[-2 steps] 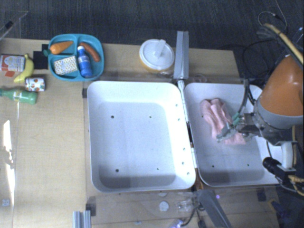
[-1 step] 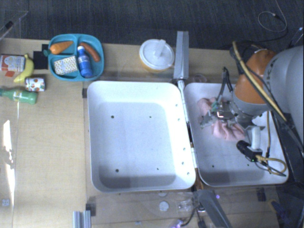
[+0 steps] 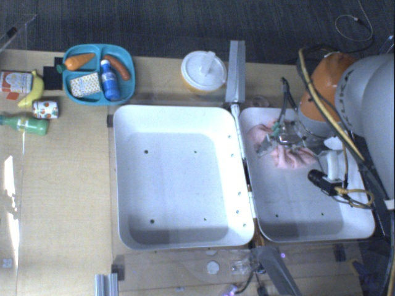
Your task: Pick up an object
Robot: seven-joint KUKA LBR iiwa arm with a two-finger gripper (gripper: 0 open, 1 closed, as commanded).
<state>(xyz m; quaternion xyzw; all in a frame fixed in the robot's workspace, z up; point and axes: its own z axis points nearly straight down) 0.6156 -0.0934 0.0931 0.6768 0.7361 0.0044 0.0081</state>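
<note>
Progress looks partial: your metal two-finger gripper (image 3: 271, 142) sits low over the pink, soft, crumpled object (image 3: 289, 156) in the right white bin (image 3: 308, 227); nothing lifted yet. Jaw state: you cannot tell.

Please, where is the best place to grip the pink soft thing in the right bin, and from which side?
Probably at the raised, bunched middle of the pink soft thing, coming straight down from above. It lies low and crumpled on the right bin floor, so side approaches offer little; the gripper is directly over it.
</note>
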